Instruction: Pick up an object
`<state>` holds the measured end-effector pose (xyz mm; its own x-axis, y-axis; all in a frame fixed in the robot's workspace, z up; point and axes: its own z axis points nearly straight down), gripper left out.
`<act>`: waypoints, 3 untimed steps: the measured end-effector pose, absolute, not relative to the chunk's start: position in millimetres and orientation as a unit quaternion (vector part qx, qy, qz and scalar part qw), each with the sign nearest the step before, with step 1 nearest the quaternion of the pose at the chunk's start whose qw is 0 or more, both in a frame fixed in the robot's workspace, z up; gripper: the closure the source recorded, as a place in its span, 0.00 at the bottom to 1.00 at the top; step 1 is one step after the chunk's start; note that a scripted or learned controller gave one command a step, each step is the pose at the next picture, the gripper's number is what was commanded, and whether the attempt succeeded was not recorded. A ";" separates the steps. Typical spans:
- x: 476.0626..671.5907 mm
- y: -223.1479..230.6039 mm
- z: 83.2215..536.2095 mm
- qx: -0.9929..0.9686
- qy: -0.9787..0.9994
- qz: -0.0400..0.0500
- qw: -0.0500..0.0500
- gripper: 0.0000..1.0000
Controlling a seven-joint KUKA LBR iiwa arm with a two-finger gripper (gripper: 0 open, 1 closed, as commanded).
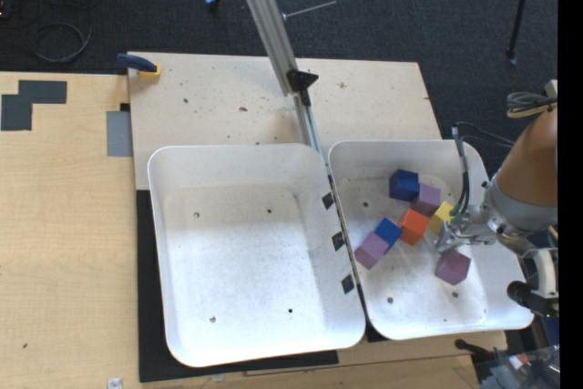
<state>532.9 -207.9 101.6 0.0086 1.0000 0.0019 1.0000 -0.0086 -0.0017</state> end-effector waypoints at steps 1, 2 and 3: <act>528.5 -209.1 144.6 -0.710 -0.704 0.000 -0.001 1.00; 530.6 -204.5 206.6 -0.706 -0.708 -0.001 -0.002 1.00; 531.7 -205.2 251.9 -0.706 -0.708 -0.001 -0.002 1.00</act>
